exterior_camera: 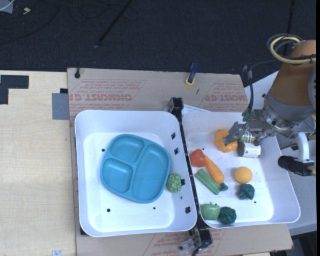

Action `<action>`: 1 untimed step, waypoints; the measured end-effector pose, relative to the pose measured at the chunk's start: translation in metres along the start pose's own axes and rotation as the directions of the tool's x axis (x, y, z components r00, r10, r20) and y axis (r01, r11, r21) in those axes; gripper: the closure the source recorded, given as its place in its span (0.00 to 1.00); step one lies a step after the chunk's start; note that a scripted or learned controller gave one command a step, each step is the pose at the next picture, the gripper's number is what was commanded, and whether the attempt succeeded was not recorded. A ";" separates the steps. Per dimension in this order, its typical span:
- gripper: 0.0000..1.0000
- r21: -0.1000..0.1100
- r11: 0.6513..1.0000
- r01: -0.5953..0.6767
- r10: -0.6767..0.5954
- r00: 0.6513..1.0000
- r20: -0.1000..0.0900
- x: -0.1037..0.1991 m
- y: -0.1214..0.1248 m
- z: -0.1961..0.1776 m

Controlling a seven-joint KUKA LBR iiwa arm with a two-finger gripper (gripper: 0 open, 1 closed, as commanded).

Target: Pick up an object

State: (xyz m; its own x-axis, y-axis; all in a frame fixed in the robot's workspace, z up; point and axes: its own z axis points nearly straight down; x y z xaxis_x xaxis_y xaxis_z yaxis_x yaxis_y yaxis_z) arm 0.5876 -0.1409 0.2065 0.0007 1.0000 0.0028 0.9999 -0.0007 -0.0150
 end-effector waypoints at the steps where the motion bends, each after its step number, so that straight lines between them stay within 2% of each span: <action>1: 0.00 -0.011 1.000 0.002 -0.002 1.000 0.002 0.000 0.003 -0.006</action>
State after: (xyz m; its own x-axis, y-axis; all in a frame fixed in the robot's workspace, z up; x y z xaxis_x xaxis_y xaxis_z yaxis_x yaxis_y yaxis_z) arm 0.5902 -0.1411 0.2126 -0.0011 1.0000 0.0012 1.0000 0.0011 -0.0037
